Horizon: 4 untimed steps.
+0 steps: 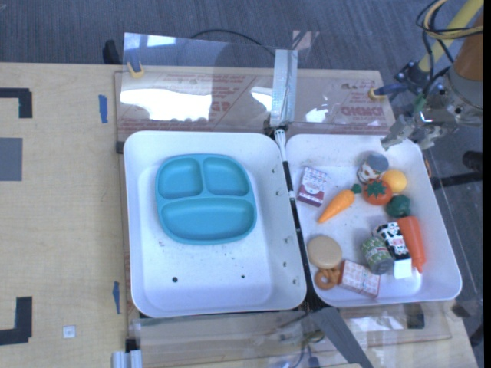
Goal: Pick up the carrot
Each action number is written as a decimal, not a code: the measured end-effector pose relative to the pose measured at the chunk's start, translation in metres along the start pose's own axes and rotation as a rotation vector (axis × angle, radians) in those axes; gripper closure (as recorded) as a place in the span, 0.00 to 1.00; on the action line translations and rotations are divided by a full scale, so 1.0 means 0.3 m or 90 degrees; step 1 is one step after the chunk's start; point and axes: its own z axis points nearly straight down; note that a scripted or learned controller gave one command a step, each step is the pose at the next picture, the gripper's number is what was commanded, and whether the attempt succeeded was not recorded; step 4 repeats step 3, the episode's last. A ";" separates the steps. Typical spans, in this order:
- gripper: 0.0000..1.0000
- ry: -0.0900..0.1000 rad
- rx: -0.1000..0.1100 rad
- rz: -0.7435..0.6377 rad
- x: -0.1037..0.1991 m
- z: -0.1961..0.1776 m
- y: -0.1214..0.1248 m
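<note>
Two bins: left (146, 282) holds blue tray (205, 198); right (441, 274) holds carrot (337, 205).

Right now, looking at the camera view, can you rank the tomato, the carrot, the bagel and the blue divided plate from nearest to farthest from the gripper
Measured from the gripper at the right bin's top right corner:
1. Tomato, upper right of the right bin.
2. Carrot, middle of the right bin, lying slantwise.
3. Bagel, near that bin's front left corner.
4. Blue divided plate, in the left bin.

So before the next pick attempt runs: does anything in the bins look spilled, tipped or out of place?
Nothing stands out. The blue plate sits flat in the left bin; the carrot lies loose among the toys in the right bin.
</note>
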 end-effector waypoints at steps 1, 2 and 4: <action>0.00 -0.003 -0.015 -0.075 0.000 0.195 -0.067; 0.00 -0.002 -0.021 -0.059 0.006 0.212 -0.086; 0.00 -0.002 -0.028 -0.031 0.010 0.220 -0.095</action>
